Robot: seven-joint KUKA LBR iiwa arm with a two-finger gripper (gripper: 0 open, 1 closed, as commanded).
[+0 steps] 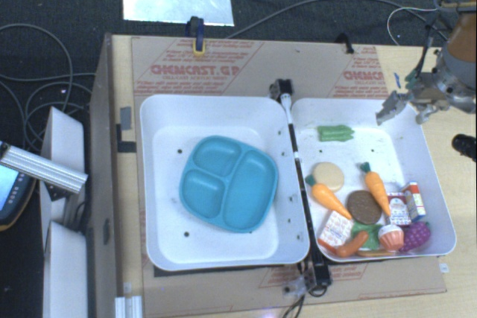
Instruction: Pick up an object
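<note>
Currently the tool (pixel 407 105) hangs over the far right corner of the right shallow white plastic bin (pixel 434 173), fingers spread apart and holding nothing. Toy foods, including two orange plastic carrots (pixel 376 190), crowd that bin's near right corner.

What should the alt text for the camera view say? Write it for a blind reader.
The robot's pincer hangs over the far right corner of the right bin, which holds toy food including two carrots and a green piece. The left bin holds a blue divided plate.
</note>
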